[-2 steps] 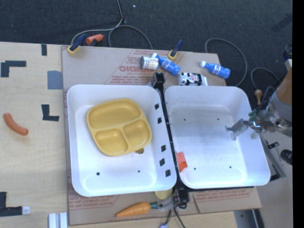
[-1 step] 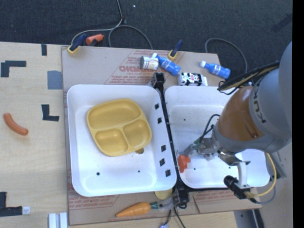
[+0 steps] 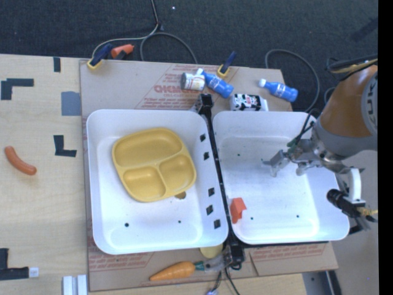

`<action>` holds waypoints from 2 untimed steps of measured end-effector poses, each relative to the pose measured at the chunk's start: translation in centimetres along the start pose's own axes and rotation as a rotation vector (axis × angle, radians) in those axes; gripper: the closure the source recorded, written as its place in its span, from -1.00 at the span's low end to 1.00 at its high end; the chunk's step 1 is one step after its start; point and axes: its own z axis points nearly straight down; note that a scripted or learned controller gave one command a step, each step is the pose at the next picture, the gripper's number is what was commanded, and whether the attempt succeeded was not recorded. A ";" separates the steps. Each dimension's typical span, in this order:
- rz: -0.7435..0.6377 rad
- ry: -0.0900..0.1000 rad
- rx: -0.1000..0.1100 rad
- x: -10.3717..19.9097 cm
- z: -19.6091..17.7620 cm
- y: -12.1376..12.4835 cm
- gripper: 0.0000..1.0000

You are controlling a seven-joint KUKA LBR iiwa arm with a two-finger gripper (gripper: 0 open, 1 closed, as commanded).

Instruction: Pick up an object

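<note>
Carrot (image 3: 173,271) at bench front edge. Orange block (image 3: 237,209) in right bin (image 3: 307,226). Gripper (image 3: 287,165) fingers spread, nothing between them. Approach step; next: shift toward block, descend, close.

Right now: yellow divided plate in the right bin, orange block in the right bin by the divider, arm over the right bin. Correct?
One error: the yellow divided plate lies in the left bin, not the right, as the camera view shows. The orange block does sit in the right bin by the divider, and the gripper is over that bin.
</note>
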 end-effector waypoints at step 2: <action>-0.009 0.009 0.009 12.4 -1.7 3.6 -1.00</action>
